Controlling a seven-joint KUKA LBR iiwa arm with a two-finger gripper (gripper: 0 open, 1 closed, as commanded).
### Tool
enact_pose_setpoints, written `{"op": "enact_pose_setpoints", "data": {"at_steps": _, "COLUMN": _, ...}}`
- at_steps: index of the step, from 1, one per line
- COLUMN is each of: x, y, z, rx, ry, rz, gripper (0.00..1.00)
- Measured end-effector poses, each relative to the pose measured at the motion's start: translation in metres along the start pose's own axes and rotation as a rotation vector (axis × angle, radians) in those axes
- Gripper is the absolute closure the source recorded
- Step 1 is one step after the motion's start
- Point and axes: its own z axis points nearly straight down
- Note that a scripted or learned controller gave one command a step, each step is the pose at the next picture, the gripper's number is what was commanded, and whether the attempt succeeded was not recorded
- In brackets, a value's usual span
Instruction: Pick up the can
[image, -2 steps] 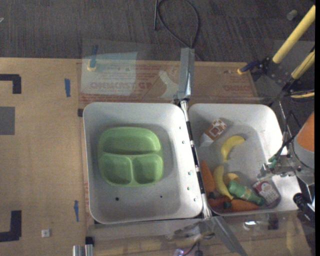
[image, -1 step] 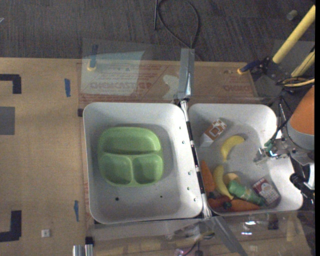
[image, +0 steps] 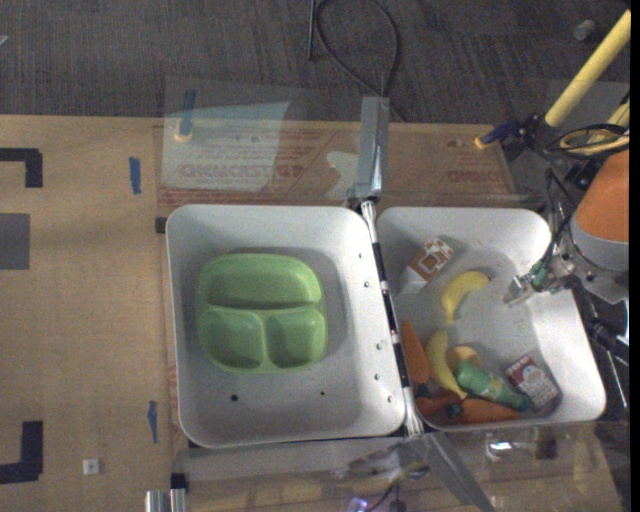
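1 fixed camera looks down from above the brown cardboard-covered bench (image: 80, 330) at a slant, its top edge taking in a strip of dark grey carpeted floor (image: 150, 50) beyond the bench. It sits far enough back to frame both shallow white plastic bins whole: the left bin (image: 190, 400) near the middle, the right bin (image: 575, 345) toward the right edge. The grey arm with its orange band (image: 608, 205) enters from the right, cropped by the frame. The lower edge looks slightly blurred, perhaps from glare.
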Motion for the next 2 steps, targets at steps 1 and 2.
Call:
{"op": "enact_pose_setpoints", "data": {"at_steps": 1, "x": -0.0116, "y": 0.037, "z": -0.0291, "rx": 0.0, "ry": 0.001, "rz": 0.018, "gripper": 1.0}}
{"op": "enact_pose_setpoints", "data": {"at_steps": 2, "x": -0.0077, "y": 0.034, "z": -0.0277, "rx": 0.002, "ry": 0.003, "rz": -0.171, "gripper": 1.0}}
